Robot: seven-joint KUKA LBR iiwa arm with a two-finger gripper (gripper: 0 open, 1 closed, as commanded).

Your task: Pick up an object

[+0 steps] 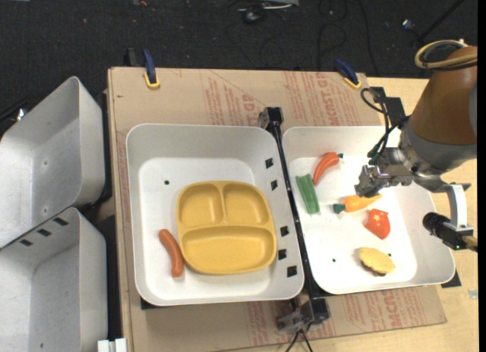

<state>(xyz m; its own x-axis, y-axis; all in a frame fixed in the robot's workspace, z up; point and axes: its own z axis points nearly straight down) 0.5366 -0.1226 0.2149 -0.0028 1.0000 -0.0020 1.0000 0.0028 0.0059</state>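
Gripper (370,182) sits low in the right bin (433,271), at the orange carrot's (359,203) thick end; open or closed, you cannot tell. Carrot looks like light, rigid, smooth plastic. You likely want its mid-body, across the width.

Smooth white plastic bins (144,214), glossy yellow plastic divided tray (225,227), matt brown cardboard sheet (228,92) with red print, shiny plastic-looking toy carrot (357,204), perhaps rubbery green strip (307,193)

Orange carrot (359,203) — flat, right bin (319,267).
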